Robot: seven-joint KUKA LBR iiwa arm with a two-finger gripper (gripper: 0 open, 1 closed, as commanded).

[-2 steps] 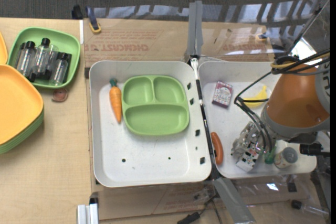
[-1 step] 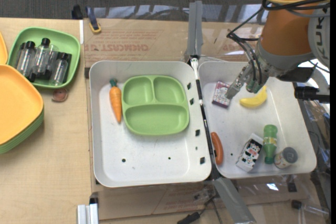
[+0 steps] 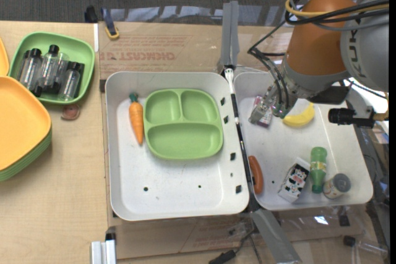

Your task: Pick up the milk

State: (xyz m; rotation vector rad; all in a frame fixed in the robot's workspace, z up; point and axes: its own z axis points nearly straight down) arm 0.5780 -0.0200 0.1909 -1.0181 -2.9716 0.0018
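The milk (image 3: 295, 180) is a small white carton with black cow patches. It lies tilted near the front of the right bin (image 3: 272, 151). My gripper (image 3: 266, 110) hangs over the back left part of that bin, well behind the milk and to its left. It is close beside a yellow banana (image 3: 299, 117). The grey arm with its orange band (image 3: 318, 34) reaches in from the right above it.
A green bottle (image 3: 318, 168) and a small can (image 3: 337, 185) stand just right of the milk. A red sausage (image 3: 255, 173) lies at the right bin's left wall. The left bin (image 3: 124, 188) holds a carrot (image 3: 136, 119) and a green divided plate (image 3: 184, 122).
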